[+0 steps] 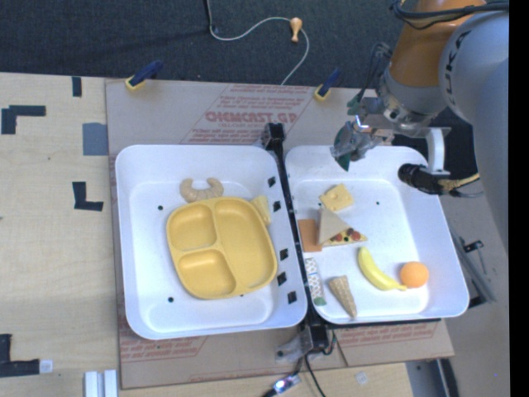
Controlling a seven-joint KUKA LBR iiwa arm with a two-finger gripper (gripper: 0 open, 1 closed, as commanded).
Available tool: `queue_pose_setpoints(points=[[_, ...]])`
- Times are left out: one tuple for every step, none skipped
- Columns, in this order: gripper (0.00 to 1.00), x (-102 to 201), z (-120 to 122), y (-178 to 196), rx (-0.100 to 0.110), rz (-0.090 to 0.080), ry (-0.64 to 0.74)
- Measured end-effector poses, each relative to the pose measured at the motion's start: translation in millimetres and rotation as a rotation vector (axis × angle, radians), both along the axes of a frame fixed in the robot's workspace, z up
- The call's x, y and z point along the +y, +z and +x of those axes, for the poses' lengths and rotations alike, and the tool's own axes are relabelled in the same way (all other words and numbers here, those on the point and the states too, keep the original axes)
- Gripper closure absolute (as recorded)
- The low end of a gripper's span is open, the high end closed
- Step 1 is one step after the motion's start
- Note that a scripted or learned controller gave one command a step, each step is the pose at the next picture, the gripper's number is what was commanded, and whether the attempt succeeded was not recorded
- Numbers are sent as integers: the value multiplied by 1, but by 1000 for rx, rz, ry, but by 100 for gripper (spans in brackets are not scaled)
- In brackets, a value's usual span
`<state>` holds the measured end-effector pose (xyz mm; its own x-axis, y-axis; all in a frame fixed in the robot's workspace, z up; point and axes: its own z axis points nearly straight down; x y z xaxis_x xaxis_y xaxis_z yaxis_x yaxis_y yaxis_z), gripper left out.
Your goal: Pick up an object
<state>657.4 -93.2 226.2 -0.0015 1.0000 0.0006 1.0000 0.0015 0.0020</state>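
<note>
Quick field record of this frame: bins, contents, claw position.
left bin: yellow divided tray, tan pretzel-shaped toy
right bin: cheese block, pizza slice, banana, orange, ice cream cone
claw: above the right bin's far edge, nothing visibly held
finger state: cannot tell
pick status: not yet done

Single fixed camera above bench; looks down at slant; both bins [124, 222] framed.
</note>
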Motion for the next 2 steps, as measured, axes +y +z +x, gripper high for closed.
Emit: queue_pose_setpoints(points=[[100,-5,-60,-8,8,-1,-3],[100,8,-80,-3,5,-1,0]])
